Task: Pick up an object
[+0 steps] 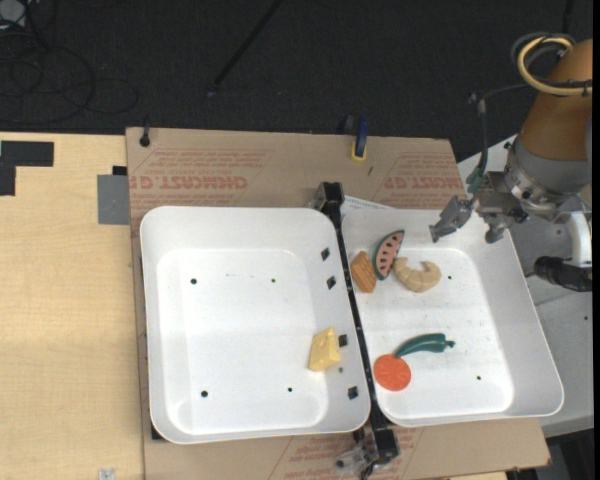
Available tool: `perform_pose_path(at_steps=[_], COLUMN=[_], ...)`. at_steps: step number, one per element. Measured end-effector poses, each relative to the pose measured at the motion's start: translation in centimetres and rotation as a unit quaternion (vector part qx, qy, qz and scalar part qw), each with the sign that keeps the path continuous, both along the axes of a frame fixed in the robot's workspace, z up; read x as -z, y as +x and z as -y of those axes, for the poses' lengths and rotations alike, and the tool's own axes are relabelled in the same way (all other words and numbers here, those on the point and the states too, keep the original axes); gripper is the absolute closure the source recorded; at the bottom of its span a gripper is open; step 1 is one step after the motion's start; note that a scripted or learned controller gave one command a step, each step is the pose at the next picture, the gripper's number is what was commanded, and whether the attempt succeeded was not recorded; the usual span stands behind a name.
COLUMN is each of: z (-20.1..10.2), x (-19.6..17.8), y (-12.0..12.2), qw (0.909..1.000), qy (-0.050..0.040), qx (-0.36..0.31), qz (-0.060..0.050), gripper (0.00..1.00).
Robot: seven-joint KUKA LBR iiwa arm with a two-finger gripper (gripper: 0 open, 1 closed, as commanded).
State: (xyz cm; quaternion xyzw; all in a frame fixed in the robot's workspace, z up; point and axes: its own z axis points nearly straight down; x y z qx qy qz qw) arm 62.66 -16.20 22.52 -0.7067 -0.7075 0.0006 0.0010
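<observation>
We're pre-grasp: tool [470, 218] hangs open and empty over the right bin's [525, 368] far rim. Nearest candidates are the croissant [418, 274] and watermelon slice [388, 252], just beside each other. Next we need to pick one, centre over it, descend.

Floor: you see dark carpet [280, 48] across the top of the frame, with loose cables [25, 8] at upper left.
Bench: your light wooden tabletop [50, 318] fills the left side, with black tape marks [15, 163] at its upper left.
Underlay: a brown cardboard sheet [240, 168] with red print lies at centre.
Light: even, soft shadows.
</observation>
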Motion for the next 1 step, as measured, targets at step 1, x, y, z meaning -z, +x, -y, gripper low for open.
perform_pose_path(at_steps=[1], z=[-1.84], x=[13.69], y=[-1.12], qw=[1.0000], qy=[0.0018], qx=[-0.001], qz=[-0.006], gripper=[0.00])
